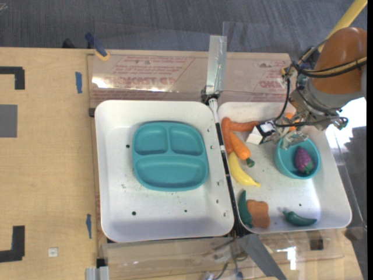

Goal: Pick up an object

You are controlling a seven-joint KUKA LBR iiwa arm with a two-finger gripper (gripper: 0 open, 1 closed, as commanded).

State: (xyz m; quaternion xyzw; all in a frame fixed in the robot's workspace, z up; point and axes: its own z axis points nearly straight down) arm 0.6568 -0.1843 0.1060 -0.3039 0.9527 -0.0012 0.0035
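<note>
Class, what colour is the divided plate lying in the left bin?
Teal, seen in the camera view: the divided plate.

We see the arm (344,51) as a rounded orange band above a grey metallic wrist, a yellow segment behind it at the corner. Black cables loop across the wrist (several strands), and the gripper (291,134) looks pale and partly translucent.

End effector (293,134) above teal bowl (289,164) with purple toy (303,158).
</note>
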